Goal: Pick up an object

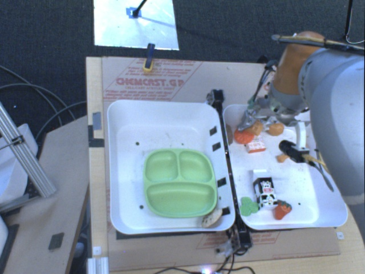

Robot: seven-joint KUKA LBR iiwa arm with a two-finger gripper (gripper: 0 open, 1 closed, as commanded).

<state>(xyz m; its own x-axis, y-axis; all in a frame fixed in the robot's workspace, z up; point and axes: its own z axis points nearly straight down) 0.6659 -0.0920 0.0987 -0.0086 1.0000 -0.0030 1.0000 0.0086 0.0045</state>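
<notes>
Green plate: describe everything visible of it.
The green plate is a pale green, rounded-rectangle tray, plastic by its look, moulded into three compartments: two small ones on the far side, one wide one on the near side. It lies flat on the floor of the left bin, toward its near right corner. A tan object lies at the plate's near right corner; contact is unclear.

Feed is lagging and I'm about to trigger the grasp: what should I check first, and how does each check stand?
1. Position: ok, the gripper is over the right bin.
2. Candidate in reach: ok, a red-orange piece lies right beside the gripper.
3. Anything already held: cannot tell.
4. Room around the candidate: not ok, a tan piece and a red-white packet crowd it.
5. Path: ok, the green plate lies apart in the left bin.
</notes>
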